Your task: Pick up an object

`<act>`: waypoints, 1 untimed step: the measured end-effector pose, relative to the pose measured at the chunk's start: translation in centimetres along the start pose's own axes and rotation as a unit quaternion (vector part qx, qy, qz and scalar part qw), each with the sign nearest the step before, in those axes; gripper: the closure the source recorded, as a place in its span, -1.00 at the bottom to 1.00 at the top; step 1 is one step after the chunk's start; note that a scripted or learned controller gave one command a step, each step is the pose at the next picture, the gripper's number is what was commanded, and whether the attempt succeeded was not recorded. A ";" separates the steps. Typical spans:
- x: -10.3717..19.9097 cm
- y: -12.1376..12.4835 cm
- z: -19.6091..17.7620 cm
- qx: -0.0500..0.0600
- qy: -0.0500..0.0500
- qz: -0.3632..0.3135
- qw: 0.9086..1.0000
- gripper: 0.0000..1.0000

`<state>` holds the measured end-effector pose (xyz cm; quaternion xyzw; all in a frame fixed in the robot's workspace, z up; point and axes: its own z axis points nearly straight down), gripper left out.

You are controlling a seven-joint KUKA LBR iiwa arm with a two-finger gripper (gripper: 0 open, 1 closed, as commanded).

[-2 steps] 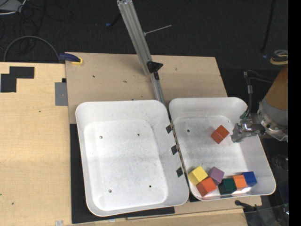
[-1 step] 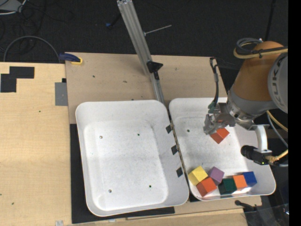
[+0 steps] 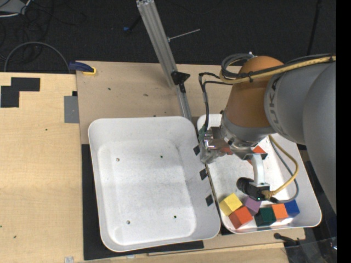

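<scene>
Gripper (image 3: 211, 145) sits low at the right bin's (image 3: 310, 204) left wall; whether it is apart or together cannot be told. Yellow block (image 3: 232, 203), red block (image 3: 240, 217), purple block (image 3: 253, 205), green block (image 3: 265, 217), orange block (image 3: 280, 211) and blue block (image 3: 292, 207) are clustered at that bin's near end.

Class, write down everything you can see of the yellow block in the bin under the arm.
The yellow block is a small plain cube, matte, material unclear. It rests on the floor of the bin, near its front corner, turned at an angle to the walls. A red block sits against its front side; a purple block lies close beside it.
</scene>
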<state>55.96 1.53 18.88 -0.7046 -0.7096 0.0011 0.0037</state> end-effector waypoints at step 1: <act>7.0 -0.1 -9.2 -0.006 0.000 0.000 1.000 1.00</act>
